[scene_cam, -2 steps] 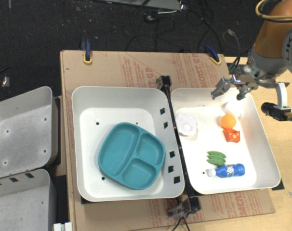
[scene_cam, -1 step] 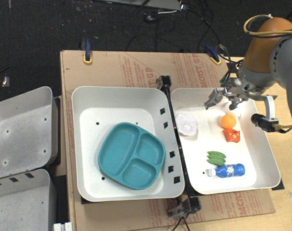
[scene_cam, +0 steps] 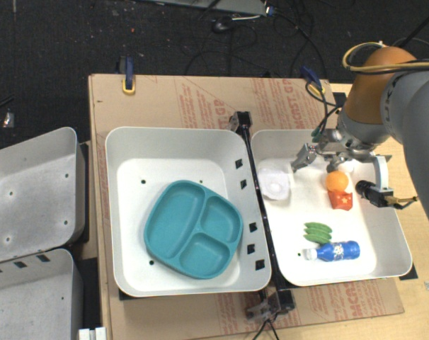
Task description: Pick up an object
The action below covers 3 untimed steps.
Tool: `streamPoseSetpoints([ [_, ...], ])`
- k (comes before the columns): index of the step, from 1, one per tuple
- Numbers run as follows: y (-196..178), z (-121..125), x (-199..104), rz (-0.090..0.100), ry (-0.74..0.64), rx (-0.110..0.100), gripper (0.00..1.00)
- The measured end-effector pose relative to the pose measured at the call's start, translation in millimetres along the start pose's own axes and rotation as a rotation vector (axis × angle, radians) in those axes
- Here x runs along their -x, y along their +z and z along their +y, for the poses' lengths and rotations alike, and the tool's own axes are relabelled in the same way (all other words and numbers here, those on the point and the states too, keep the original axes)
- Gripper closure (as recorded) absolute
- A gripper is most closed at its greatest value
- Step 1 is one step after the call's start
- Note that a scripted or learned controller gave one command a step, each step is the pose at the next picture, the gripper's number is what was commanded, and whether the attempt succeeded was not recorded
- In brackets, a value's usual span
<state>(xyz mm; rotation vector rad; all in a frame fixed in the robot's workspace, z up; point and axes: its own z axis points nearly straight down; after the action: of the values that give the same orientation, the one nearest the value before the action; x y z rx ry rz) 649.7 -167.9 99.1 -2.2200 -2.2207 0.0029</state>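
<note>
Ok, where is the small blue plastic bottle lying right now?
The small blue plastic bottle lies on its side in the right white bin, near its front edge, just below the green pea pod.

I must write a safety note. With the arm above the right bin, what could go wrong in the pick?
1. The orange ball touches the red block; the pincer might push one aside.
2. The green pod lies right beside the blue bottle, so one could be knocked.
3. The clear cup near the divider may slip.
</note>
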Motion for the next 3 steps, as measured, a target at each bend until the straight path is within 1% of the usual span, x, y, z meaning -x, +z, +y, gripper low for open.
streamPoseSetpoints([
  [1, -13.7, 1.4, -0.1, -0.001, -0.001, 0.005, 1.00],
  [2, -57.3, 0.2, 1.3, -0.001, 0.001, 0.008, 1.00],
  [3, -117.0, -5.7, 6.8, -0.002, 0.002, 0.009, 1.00],
])
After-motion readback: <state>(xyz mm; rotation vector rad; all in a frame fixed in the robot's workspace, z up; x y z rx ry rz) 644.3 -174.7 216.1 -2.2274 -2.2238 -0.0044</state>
